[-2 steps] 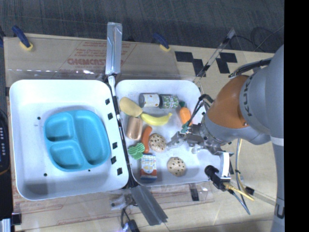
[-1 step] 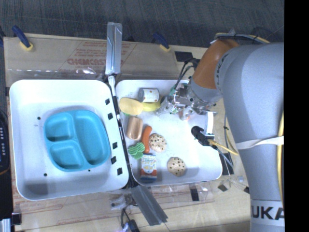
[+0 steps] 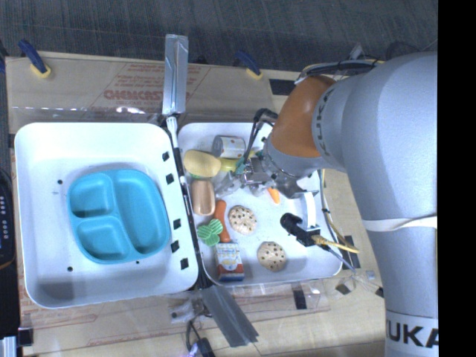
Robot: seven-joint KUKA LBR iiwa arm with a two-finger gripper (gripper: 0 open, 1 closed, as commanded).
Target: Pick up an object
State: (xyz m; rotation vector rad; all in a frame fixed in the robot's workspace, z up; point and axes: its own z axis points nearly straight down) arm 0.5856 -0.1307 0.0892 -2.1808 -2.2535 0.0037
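Bench's right bin (image 3: pixel 253 272) holds two cookies (image 3: pixel 242 219) and a carrot (image 3: pixel 220 210).

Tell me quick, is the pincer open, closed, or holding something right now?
Pincer: cannot be told from this view; it is low over the right bin.

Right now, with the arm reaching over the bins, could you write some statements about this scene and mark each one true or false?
1. A blue divided tray lies in the left bin. True.
2. The tool hangs over the left bin. False: it is over the right bin.
3. Two cookies lie in the right bin. True.
4. The carrot lies on the blue divided tray. False: it lies in the right bin, close to its left wall.
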